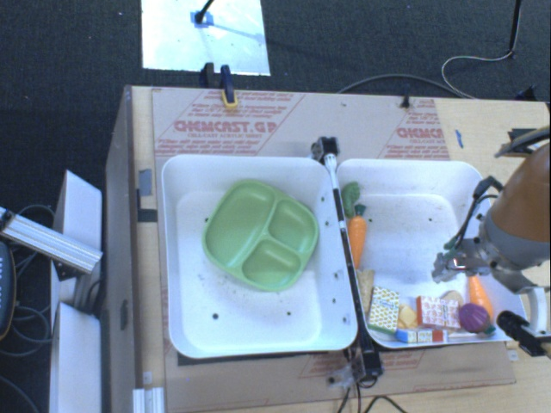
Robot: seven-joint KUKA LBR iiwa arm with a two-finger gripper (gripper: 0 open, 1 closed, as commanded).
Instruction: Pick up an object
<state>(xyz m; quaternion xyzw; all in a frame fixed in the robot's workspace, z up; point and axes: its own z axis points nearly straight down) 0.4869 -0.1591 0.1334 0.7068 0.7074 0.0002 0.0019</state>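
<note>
My gripper (454, 265) hangs low over the right side of the right bin (405, 188), at the end of the grey arm (521, 222) coming in from the right. Just below and to its right lie an orange piece (479, 293) and a purple ball (473, 317). A red and white box (438, 310) and a yellow patterned box (385, 308) rest along the bin's front wall. A toy carrot (355, 237) with a green top lies against the bin's left wall. Nothing shows between the gripper and these items.
The left bin (194, 317) holds a light green divided plate (261, 234). A black bar (343, 239) runs along the seam between the bins. Cables (482, 58) trail across the dark floor behind the bench. A small flat box (419, 336) lies at the right bin's front edge.
</note>
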